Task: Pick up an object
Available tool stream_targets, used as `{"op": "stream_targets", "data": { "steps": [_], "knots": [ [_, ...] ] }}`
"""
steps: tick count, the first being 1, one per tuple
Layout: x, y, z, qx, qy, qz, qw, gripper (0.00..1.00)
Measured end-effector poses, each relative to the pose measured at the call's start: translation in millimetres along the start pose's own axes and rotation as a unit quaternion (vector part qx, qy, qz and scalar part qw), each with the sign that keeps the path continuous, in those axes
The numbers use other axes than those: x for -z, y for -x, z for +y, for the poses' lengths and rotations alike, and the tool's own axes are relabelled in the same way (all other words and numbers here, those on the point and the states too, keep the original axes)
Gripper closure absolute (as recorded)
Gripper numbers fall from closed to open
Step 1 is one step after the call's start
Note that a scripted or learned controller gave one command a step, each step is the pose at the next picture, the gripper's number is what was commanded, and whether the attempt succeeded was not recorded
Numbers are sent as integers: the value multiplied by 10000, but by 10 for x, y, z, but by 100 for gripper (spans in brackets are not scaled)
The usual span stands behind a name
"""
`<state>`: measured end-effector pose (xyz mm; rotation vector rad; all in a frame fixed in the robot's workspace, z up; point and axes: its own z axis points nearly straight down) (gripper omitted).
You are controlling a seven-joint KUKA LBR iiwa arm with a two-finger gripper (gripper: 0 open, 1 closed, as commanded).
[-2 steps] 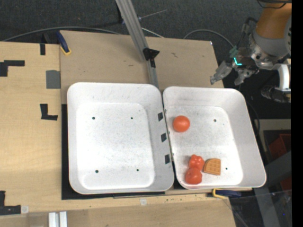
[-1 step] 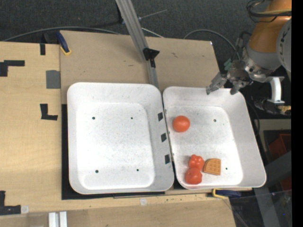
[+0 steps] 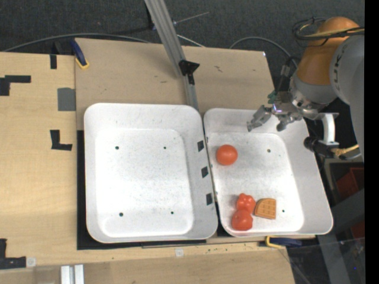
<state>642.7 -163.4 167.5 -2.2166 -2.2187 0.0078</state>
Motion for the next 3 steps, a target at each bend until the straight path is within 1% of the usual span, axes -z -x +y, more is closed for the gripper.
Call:
{"op": "stream_targets", "data": {
  "steps": [1,2,3],
  "knots": [
    [-491,-88,26,4,6,-3,10000,0],
    [-355,-90,38,11,26,-4,10000,100],
    [215,-121,140,6,62,-6,10000,100]
  ]
}}
